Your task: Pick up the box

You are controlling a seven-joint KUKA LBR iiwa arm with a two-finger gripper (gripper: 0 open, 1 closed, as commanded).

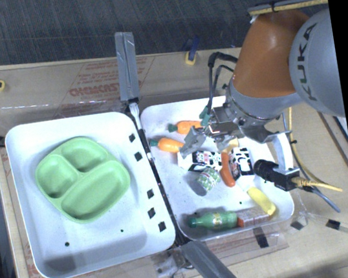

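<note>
While the gripper (207, 135) hangs over the right bin (164, 120) with fingers whose spread I cannot tell, the black-and-white patterned box (204, 158) lies just below them among toy food.

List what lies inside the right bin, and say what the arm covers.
Right bin holds two toy carrots, a green bottle, a yellow banana-like piece, a patterned cup and a black-and-white box. The end effector and arm cover its upper right part.
</note>
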